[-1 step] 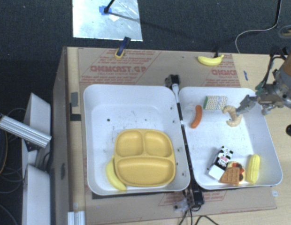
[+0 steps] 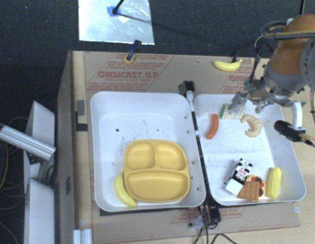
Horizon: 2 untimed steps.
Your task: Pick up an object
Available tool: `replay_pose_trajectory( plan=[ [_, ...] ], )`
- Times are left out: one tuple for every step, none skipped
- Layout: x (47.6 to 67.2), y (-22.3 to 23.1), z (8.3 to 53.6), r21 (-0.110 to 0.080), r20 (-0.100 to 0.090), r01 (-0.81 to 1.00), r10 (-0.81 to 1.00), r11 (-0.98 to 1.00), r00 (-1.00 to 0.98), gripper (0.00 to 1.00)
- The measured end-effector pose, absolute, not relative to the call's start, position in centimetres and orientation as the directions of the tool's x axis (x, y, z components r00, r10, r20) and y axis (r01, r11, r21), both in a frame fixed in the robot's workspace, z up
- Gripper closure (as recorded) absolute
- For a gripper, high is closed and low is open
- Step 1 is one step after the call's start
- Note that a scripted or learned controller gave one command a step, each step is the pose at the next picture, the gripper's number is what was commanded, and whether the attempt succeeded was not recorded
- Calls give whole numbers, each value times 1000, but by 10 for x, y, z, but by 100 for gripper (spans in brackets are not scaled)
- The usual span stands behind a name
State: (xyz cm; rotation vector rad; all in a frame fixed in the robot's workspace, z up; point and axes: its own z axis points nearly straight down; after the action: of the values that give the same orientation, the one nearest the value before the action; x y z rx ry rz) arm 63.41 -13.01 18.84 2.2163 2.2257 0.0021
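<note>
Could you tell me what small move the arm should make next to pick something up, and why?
Probably lower the gripper slightly toward the croissant. The gripper hangs over the right bin's far edge, nothing visibly between its fingers, and the croissant lies just beside it, apart from the sausage.

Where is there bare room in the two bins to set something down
Left bin: its far half, beyond the yellow divided plate, is bare; a banana hugs the plate's left. Right bin: bare floor in the middle, between the sausage, the croissant and the near cluster of cow-print box, waffle and corn. Crowded at the far end, under the gripper.
</note>
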Motion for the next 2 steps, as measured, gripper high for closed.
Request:
replay_pose_trajectory(
  plan=[
    [667, -104, 104, -5, 1, 1000, 1000, 2, -2, 0],
    [667, -99, 87, -12, -4, 1000, 1000, -1, 1, 0]
  ],
)
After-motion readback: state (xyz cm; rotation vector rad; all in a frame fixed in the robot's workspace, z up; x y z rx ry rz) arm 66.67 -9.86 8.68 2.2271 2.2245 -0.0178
